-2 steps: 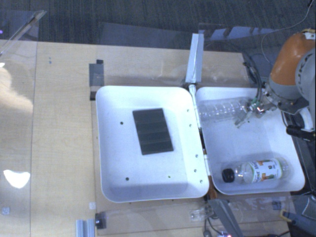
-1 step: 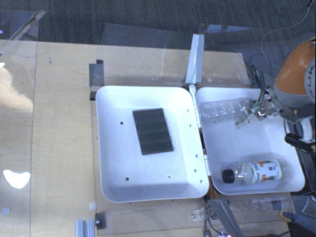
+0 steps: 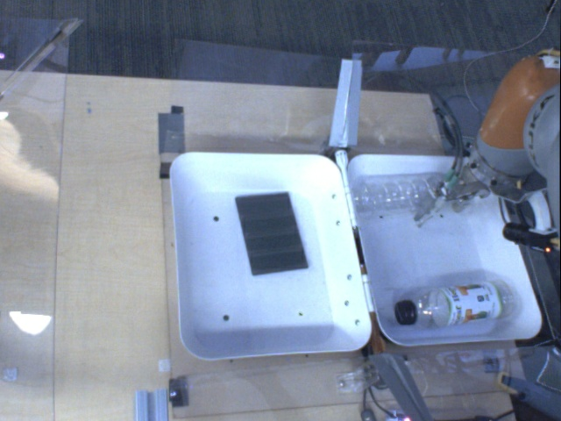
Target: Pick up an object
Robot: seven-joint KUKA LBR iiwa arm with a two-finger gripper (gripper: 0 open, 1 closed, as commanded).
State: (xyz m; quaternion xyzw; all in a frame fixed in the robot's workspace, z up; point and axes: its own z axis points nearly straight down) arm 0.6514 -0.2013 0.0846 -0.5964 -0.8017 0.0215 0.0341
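— Over the right-hand shallow white bin [image 3: 526,274], at its far side, the grey arm with the orange band [image 3: 513,103] is seen reaching in. The two-finger gripper [image 3: 431,210] is lowered close to a clear, ribbed plastic bottle [image 3: 390,193] lying along the far wall. Whether the pincer is released or clenched cannot be told; the tips are too small and blurred.

— Noted. What else is offered for picking?

— A second clear plastic bottle with a black cap and a white-and-orange label [image 3: 451,306] is lying on its side near the front wall of the same bin. A flat, dark grey ribbed rectangular block [image 3: 272,232] is laid in the middle of the left-hand white bin [image 3: 197,261].

— Handling?

— Both bottles are judged light, smooth and prone to rolling or being squashed; a hold across the body, square to the long axis, is advised. The block is judged stiff and low, so its edges would have to be pinched.

— Surface and room?

— A pale wooden bench [image 3: 96,235] is noted under the bins, with dark carpet [image 3: 219,7] beyond it.
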